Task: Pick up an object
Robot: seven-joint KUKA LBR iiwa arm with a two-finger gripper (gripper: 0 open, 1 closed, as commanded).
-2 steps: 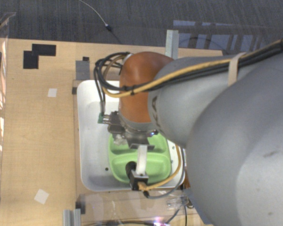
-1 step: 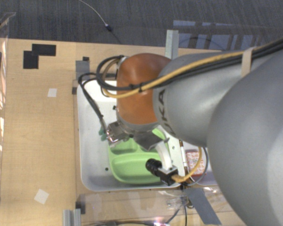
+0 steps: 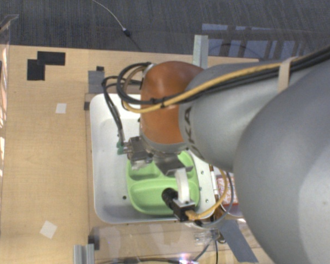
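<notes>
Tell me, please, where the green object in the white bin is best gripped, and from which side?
Probably from straight above, pinching across the green object's rounded lower edge: it lies low and broad in the white bin, whose walls bar a sideways approach. The arm hides its upper part.

A shallow white bin (image 3: 102, 164) sits on a pale wooden table (image 3: 44, 164), with a grey bracket (image 3: 96, 80) at its far corner. Past that corner is a black L-shaped mark (image 3: 44, 64). Two small white squares (image 3: 60, 108) lie well apart beside the bin. Dark carpet (image 3: 154, 10), crossed by a thin cable (image 3: 107, 7), borders the table's far edge.
</notes>
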